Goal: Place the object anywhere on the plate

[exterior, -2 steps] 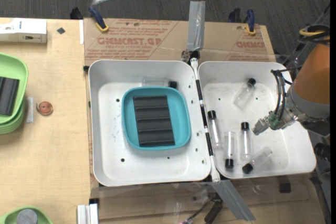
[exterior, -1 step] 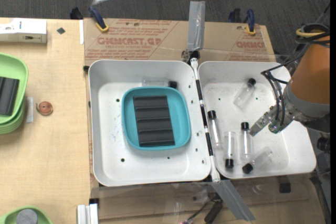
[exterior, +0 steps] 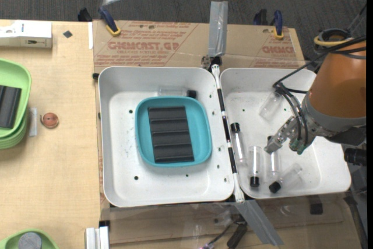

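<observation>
Pincer (exterior: 278, 143) low over the right bin (exterior: 326, 183), tilted down and leftward, tips just above a pair of clear vials; open or closed: cannot tell from this slant, and nothing seen held. Behind it, cables and the orange band of the arm (exterior: 341, 87) covering the bin's right side.

Directly below the tips: two clear vials with black caps, one (exterior: 254, 165) to the left and one (exterior: 271, 172) beside it, lying roughly parallel, caps toward the near wall. Either one probably the object to be moved; which, not certain. Further out in the same bin: another slim vial (exterior: 236, 137) against the left wall, and a faint clear piece (exterior: 269, 107) toward the far side, too pale to name.

Across the divider, the left bin (exterior: 116, 183) holding a teal plate (exterior: 201, 125), and on the plate a dark ribbed block (exterior: 170, 134) covering most of its middle. No vial on the plate.

Judged progress: early. Grasp not yet confirmed; lift, carry across the divider and set-down on the plate all left. Free plate surface mostly a rim strip around the block, so little room for landing.

Around the bins, on the worktop (exterior: 64, 183): a green tray (exterior: 14, 102) at far left.
</observation>
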`<state>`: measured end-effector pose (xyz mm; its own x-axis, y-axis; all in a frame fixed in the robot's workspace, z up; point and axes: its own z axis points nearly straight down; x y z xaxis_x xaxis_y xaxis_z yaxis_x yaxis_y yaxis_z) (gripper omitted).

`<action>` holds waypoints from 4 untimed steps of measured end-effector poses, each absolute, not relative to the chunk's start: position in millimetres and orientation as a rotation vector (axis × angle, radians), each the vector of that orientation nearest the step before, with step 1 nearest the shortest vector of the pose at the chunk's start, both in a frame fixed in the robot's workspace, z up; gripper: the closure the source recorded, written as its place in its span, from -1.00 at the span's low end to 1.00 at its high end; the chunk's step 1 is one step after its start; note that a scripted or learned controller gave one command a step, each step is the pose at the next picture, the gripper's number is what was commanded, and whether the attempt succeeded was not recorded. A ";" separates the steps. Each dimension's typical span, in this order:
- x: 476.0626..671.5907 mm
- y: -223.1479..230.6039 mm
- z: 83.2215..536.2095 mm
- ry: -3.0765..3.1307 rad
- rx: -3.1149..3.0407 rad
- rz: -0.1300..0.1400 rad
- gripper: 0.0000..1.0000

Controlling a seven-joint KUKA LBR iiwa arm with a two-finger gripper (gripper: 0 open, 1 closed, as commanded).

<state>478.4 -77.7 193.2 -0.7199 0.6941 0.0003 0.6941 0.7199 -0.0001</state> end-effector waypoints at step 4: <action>479.7 -44.7 200.0 -3.007 -0.911 0.000 -1.00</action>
